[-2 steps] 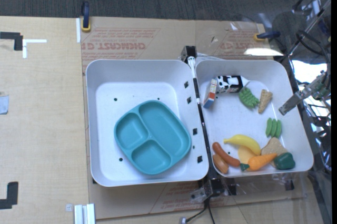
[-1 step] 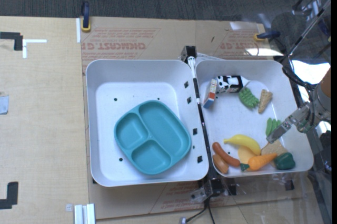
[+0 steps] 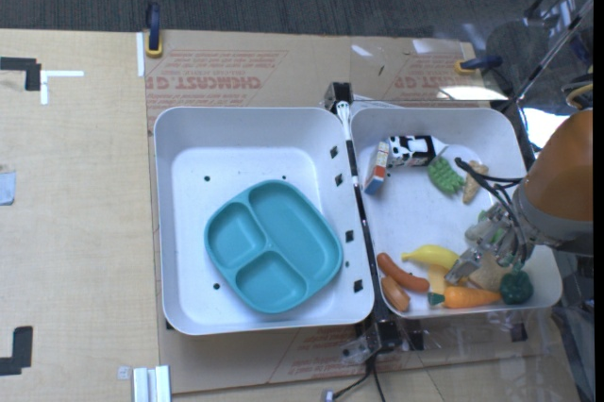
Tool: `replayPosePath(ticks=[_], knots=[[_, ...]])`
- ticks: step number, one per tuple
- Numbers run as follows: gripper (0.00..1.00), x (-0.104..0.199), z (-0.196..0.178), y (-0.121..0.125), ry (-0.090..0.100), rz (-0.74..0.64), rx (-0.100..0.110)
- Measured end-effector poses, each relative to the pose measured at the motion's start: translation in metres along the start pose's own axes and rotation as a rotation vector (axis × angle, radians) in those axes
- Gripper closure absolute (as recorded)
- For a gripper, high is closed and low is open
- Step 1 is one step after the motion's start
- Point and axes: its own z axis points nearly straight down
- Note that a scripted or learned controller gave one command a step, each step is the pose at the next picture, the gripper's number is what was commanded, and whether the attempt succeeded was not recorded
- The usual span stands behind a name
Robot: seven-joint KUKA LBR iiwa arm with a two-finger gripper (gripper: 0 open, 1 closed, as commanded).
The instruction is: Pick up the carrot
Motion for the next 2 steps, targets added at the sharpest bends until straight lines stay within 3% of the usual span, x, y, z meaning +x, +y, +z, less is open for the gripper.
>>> replayPosePath(ticks=[1,2], knots=[[0.0,0.033,-0.002,0.046,-0.01,-0.158,-0.005],[0.0,0.054,-0.001,0.067,0.001,-0.218,0.0]])
